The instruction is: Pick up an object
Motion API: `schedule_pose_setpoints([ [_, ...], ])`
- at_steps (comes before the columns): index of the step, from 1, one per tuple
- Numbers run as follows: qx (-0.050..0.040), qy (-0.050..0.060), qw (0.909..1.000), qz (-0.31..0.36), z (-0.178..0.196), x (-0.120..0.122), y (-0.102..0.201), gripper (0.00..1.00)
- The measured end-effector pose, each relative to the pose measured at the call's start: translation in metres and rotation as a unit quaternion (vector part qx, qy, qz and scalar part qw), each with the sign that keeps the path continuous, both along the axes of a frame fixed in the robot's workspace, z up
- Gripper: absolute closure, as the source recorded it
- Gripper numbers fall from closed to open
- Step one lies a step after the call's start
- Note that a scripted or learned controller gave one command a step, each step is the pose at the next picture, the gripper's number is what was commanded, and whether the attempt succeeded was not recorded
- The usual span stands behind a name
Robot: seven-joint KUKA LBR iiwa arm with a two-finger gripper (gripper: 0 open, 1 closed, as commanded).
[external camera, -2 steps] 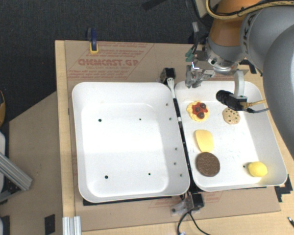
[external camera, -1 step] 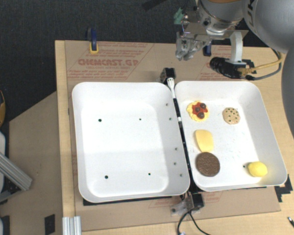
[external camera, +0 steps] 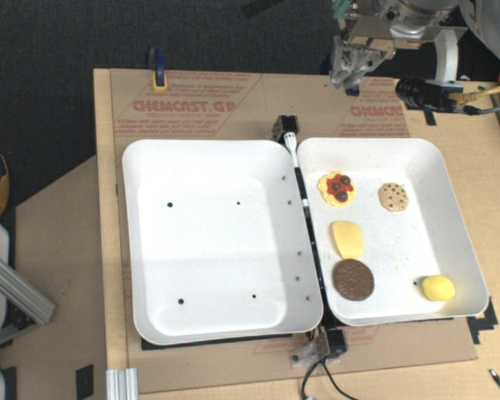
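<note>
Right shallow white plastic bin (external camera: pixel 450 223): berry-topped yellow tart (external camera: pixel 336 187), speckled round cookie (external camera: pixel 392 197), pale yellow slab (external camera: pixel 347 239), dark brown round biscuit (external camera: pixel 352 279), yellow lemon (external camera: pixel 437 287); metal two-finger gripper (external camera: pixel 350 77) above the far rim, grasping nothing visible, finger state indeterminable.

Robotics lab: clamped cardboard sheet (external camera: pixel 233 98) on bench, aluminium framing (external camera: pixel 17 290), loose cables (external camera: pixel 317 373).

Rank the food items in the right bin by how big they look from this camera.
1. Brown cookie
2. Yellow slab, close to it
3. Berry tart
4. Lemon and chip cookie look alike; not ranked.
</note>
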State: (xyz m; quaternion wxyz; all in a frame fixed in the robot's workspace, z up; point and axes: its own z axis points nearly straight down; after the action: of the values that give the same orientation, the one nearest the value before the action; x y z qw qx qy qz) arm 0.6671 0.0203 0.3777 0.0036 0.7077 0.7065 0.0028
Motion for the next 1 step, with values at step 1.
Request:
schedule_pose_setpoints([
  [1,0.0014,0.01,0.9999,0.004,-0.1007,-0.0024,0.0718,1.0],
])
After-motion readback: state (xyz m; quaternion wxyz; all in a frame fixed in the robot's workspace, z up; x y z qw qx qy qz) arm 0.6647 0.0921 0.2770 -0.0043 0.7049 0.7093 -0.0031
